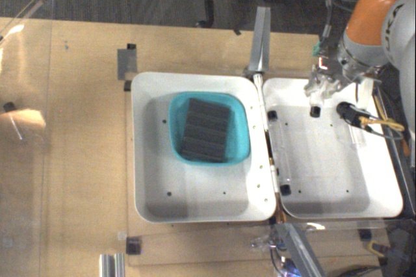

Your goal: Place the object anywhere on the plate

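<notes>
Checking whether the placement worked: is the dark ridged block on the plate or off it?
On it. The dark ridged block lies flat inside the teal plate, teal rim showing all around it.

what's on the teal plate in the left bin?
A dark grey ribbed rectangular block lies on the teal square plate, slightly tilted, inside the left white bin. The plate's centre beneath the block is covered, so anything under it cannot be seen.

Markings check: none legible.
No readable text, label, brand, number or sign on the left bin (146,158), the right bin (325,197), the teal plate (242,132), the dark ribbed object (207,130) or the arm (377,2).
</notes>
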Available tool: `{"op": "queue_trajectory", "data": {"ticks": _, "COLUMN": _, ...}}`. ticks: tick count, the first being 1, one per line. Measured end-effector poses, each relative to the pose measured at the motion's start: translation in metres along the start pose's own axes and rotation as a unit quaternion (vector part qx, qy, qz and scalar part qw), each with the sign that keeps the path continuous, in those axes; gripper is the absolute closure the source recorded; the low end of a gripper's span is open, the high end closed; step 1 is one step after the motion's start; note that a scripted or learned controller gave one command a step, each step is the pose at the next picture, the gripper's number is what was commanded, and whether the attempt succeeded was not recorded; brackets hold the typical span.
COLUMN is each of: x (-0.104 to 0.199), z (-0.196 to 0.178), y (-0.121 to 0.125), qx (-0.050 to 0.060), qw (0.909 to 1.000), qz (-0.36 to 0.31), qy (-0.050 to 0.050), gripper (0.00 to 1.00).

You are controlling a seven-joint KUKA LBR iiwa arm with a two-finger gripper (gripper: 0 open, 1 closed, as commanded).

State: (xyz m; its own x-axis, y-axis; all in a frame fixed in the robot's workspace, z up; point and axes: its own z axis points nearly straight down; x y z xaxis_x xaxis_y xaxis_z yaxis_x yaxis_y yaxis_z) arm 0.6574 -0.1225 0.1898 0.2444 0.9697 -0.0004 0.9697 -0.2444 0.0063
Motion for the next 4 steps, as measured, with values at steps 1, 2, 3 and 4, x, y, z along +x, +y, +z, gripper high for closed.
{"op": "queue_trajectory", "data": {"ticks": 1, "x": 0.033, "z": 0.003, "y": -0.074, "qx": 0.001, "qw": 0.9996, "qz": -0.027, "qy": 0.001, "gripper": 1.00}}
{"op": "queue_trajectory", "data": {"ticks": 2, "x": 0.033, "z": 0.002, "y": -0.074, "qx": 0.001, "qw": 0.9996, "qz": -0.027, "qy": 0.001, "gripper": 0.00}}
{"op": "queue_trajectory", "data": {"ticks": 3, "x": 0.046, "z": -0.021, "y": -0.138, "qx": 0.001, "qw": 0.9998, "qz": 0.020, "qy": 0.001, "gripper": 0.00}}
{"op": "queue_trajectory", "data": {"ticks": 4, "x": 0.145, "z": 0.004, "y": -0.187, "qx": 0.001, "qw": 0.9994, "qz": 0.036, "qy": 0.002, "gripper": 0.00}}
